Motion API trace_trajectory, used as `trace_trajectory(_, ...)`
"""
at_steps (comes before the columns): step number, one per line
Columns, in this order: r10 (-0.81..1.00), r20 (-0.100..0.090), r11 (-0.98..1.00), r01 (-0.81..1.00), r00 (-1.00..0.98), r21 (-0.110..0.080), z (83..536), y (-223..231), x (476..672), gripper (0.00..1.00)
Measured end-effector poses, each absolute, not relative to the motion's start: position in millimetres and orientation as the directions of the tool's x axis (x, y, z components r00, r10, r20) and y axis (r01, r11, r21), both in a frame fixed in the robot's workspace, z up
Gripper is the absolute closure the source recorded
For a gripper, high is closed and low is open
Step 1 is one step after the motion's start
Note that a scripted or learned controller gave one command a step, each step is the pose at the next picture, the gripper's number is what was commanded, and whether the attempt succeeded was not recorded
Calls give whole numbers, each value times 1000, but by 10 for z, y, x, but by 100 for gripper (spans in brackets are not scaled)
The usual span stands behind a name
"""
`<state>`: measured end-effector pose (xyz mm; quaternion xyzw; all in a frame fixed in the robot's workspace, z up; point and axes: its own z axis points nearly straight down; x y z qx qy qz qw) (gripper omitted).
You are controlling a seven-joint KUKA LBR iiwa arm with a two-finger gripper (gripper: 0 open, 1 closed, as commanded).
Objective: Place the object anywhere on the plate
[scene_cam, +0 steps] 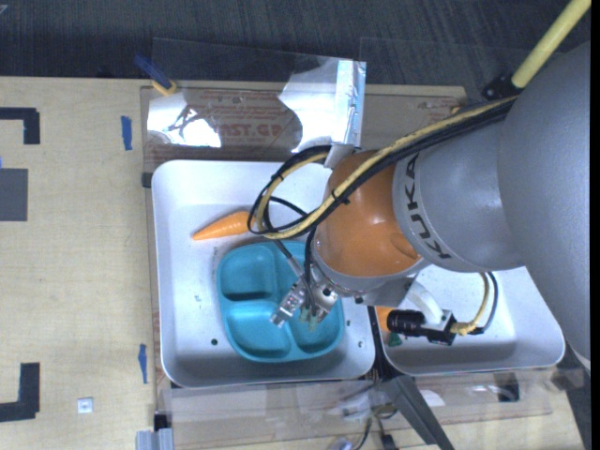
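Carrot (222, 225): laid in the left bin (178, 270), just beyond the plate (246, 289), up-left of the gripper (298, 309)
Axis: near-level, tip pointed left
Gripper: hung over the plate; finger state cannot be told

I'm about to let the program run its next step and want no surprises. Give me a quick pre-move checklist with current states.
1. Orange carrot-shaped object lies in the left white bin: ok.
2. Carrot on the teal sectioned plate: not ok, it rests beside the plate's upper edge.
3. Plate sits flat in the bin: ok.
4. Claw over the plate: ok.
5. Claw holding the carrot: not ok.
6. Claw open or shut: cannot tell.
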<state>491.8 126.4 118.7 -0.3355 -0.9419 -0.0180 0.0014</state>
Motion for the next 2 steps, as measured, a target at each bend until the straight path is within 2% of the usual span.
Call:
trace_trajectory(1,703,0,711,702,-711,28,1165,1346,4878,100)
trace_trajectory(2,629,-6,777,629,-777,6,2408,730,4816,100)
